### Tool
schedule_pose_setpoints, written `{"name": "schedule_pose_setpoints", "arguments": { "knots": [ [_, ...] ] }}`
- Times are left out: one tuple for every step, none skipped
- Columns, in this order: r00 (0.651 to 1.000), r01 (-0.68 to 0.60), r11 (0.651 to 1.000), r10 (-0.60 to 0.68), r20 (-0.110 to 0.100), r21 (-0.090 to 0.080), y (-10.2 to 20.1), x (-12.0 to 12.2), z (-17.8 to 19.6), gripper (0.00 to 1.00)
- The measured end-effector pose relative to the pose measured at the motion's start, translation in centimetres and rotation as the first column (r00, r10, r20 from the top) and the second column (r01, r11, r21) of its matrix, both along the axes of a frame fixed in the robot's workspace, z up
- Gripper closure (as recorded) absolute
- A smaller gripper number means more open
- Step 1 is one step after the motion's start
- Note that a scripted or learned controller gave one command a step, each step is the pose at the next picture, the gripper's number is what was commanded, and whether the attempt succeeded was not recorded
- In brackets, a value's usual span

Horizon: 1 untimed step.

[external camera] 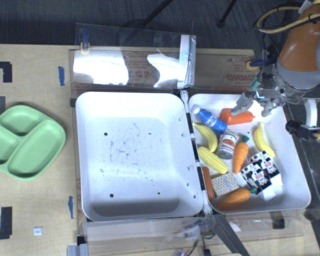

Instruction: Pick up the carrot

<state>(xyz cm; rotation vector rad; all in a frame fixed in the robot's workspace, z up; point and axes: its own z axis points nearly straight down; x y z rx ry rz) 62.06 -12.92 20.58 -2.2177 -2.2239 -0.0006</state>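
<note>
The carrot (240,157) is orange with a small green top and lies about upright in the view in the middle of the right bin (294,159). It rests between a small can (227,145) and a black-and-white patterned box (259,173). My gripper (255,108) hangs over the back of that bin, above and slightly right of the carrot, well apart from it. Its fingers (243,104) are spread open with nothing between them. The left finger is close to an orange bottle (238,116).
The right bin also holds a blue bottle (210,120), two bananas (206,134) (262,141), corn (212,160), a tan sponge (224,184) and another orange vegetable (234,197). The left bin (133,148) adjoins it. A green divided plate (24,141) sits far left.
</note>
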Motion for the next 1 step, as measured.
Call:
{"name": "schedule_pose_setpoints", "arguments": {
  "knots": [
    [0.999, 0.053, 0.999, -0.053, 0.007, -0.002, -4.16, -4.76, -10.96, 0.00]
  ]
}}
